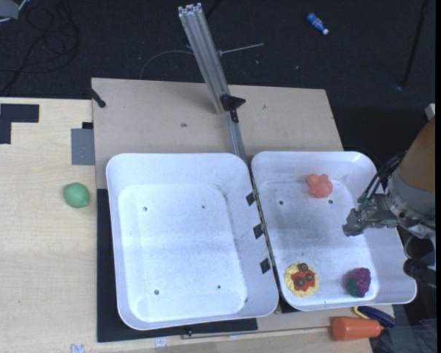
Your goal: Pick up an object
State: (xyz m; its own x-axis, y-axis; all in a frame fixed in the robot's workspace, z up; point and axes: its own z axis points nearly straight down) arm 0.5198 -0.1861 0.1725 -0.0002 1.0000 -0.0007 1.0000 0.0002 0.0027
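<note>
The gripper (355,223) stands over the right-hand bin (331,160), close to that bin's right wall and about midway between its far and near edges. The arm (419,164) enters from the right, its orange band visible above the wrist. How the gripper is set cannot be told at this resolution; nothing is seen held in it.

Three candidate objects lie in the right-hand bin. A salmon-pink lump (319,184) sits toward the far side, to the left of and beyond the gripper. A purple grape cluster (359,281) lies in the near right corner, almost directly nearward of the gripper and apart from it. A yellow round piece with red spots (302,279) lies at the near edge, leftward of the grapes and close to the divider between the bins.

Of the three, the pink lump and the grapes appear about equally close; the yellow piece is farthest. None shows a marked long axis, so approach angle is judged to matter little.

The left-hand bin (132,168) holds no visible object. Outside the bins, a green ball (76,195) rests on the bench at far left, and an orange carrot-like item (355,327) lies just nearward of the right-hand bin.

The pick is judged not yet begun.
</note>
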